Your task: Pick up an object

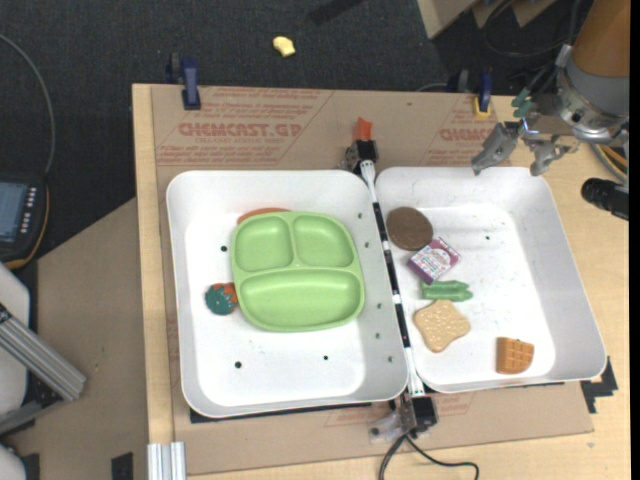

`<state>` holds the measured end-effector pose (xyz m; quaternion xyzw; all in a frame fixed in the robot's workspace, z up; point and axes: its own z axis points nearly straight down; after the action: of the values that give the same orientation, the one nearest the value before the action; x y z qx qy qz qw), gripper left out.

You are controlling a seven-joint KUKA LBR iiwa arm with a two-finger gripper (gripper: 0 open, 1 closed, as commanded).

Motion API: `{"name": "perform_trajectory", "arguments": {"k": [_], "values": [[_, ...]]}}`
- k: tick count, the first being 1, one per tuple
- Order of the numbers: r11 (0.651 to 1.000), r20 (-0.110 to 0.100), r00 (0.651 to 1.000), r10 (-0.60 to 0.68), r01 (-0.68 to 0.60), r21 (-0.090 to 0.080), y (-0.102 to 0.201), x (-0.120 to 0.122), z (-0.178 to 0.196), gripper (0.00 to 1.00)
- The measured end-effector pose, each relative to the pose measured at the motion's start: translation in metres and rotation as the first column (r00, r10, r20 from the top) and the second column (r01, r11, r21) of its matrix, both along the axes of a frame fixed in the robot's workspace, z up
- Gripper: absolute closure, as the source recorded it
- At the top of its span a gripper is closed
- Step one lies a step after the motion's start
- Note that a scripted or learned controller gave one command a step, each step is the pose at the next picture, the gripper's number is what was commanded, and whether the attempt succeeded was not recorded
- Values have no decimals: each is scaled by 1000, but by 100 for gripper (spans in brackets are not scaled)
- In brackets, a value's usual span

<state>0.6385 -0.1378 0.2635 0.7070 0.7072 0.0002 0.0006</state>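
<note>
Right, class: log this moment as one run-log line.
gripper: open, above right bin far edge | held: nothing | right bin: brown disc, purple packet, green pod, toast, waffle

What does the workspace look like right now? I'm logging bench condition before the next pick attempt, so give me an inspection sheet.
Surface: two white bins side by side on a board; left bin, right bin.
Job's things: in the right bin, brown round cookie, purple packet, green bean pod, toast slice, orange waffle.
Clutter: the left bin holds a green divided plate, with a red-green strawberry at its left edge.
Grippers: gripper open, above the right bin's far edge, holding nothing.
Cables: one black cable at the board's front edge.
Surroundings: yellow scrap on dark floor; blue clamps on the board's far edge.
</note>
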Motion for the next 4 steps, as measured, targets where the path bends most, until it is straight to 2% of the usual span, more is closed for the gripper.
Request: {"name": "perform_trajectory", "arguments": {"k": [1,2,3,4], "values": [[1000,-11,1000,2,-2,4,51,-80,-46,0],[1000,-9,1000,-1,1,2,46,-71,-124,0],[1000,1,1000,-3,3,6,36,-75,-178,0],[1000,8,1000,3,-3,-1,42,-13,-177,0]]}}
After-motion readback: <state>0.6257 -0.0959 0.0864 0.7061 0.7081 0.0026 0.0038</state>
